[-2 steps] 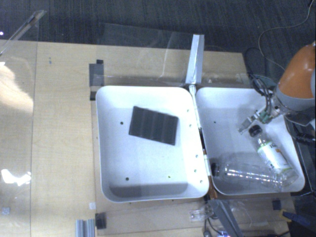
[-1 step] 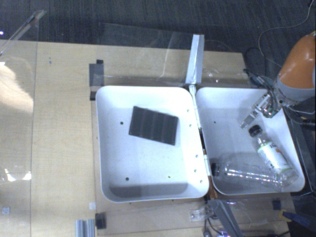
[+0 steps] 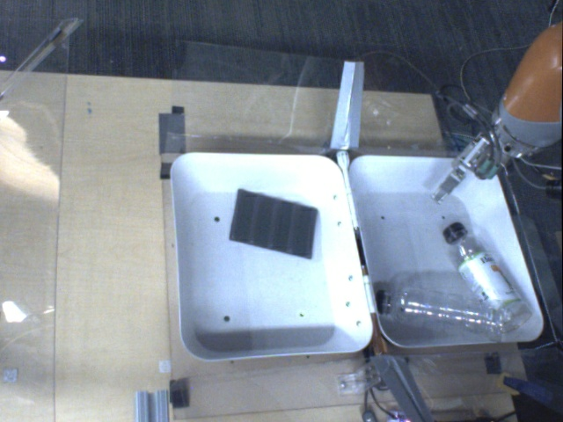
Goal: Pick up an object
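**Bottles in right bin, gripper above far edge**

Bottles sat in the right bin [image 3: 413, 192]: a small bottle [image 3: 479, 266] with black cap, and a large clear bottle [image 3: 449, 304] lying along the near wall, touching it. Left bin [image 3: 202, 262] held a dark flat pad [image 3: 274, 223], floor around it bare. Gripper [image 3: 457, 172] hovered over the right bin's far right corner, holding nothing; finger spread unreadable. Wooden bench [image 3: 88, 236], dark carpet [image 3: 264, 7] beyond.

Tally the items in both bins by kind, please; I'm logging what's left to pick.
Dark flat ribbed pad: 1
Small bottle with black cap: 1
Large clear plastic bottle: 1
Total: 3
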`<action>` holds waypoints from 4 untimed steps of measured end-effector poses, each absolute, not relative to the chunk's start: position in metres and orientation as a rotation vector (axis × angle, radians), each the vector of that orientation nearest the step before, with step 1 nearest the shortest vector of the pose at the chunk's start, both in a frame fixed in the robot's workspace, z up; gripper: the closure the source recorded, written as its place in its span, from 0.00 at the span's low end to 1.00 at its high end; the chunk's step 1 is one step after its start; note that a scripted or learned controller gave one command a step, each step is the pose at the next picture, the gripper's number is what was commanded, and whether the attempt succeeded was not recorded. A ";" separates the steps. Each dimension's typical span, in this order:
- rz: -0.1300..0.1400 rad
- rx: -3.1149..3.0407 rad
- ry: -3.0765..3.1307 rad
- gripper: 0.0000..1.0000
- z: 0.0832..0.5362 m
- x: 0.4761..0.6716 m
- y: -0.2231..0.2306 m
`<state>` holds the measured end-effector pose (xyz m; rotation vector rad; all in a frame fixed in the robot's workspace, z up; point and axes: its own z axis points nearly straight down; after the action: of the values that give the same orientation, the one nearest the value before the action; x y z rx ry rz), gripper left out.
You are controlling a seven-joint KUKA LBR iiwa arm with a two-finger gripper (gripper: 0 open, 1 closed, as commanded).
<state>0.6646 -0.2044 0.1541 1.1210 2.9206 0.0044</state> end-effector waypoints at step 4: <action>0.003 1.170 2.901 0.00 0.214 0.603 -0.206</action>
<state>0.6027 -0.2056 0.2139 1.1702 2.9006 0.0029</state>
